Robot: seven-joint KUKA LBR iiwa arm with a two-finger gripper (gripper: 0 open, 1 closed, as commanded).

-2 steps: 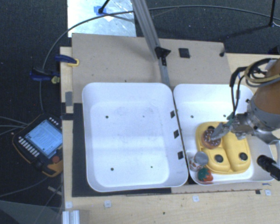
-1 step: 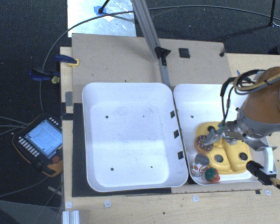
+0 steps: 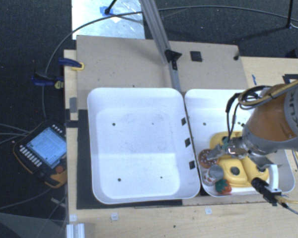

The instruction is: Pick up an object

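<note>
Camera view from above: two white bins are seen side by side on the worktop [image 3: 139,63], and the arm [image 3: 275,120] is reached in from the right, over the right bin [image 3: 208,105]. The left bin [image 3: 134,143] is seen with nothing but a few dark dots on its floor.

All the pickable stuff is bunched in the near part of the right bin: a yellow toy-like object [image 3: 236,173], a small grey cup [image 3: 215,173] just left of it, a brown speckled round thing [image 3: 206,157] just beyond the cup, and a little green and red piece [image 3: 222,185] at the near rim. They're packed close, some touching.

The claw [image 3: 227,149] is placed low, right at the far-left edge of that pile, just about over the yellow object and beside the brown round thing. Whether its tips are apart or together can't be told from this angle, since it's blurred into the clutter and partly covered by the wrist. Nothing can be made out between them, so no grasp can be claimed.

Progress, as a guess: the approach looks done, the arm being down at the pile. The actual grab and the lift are judged as not yet done, since every object appears to be resting on the bin floor. With things packed this tight, a slip or a nudged neighbour seems likely.
</note>
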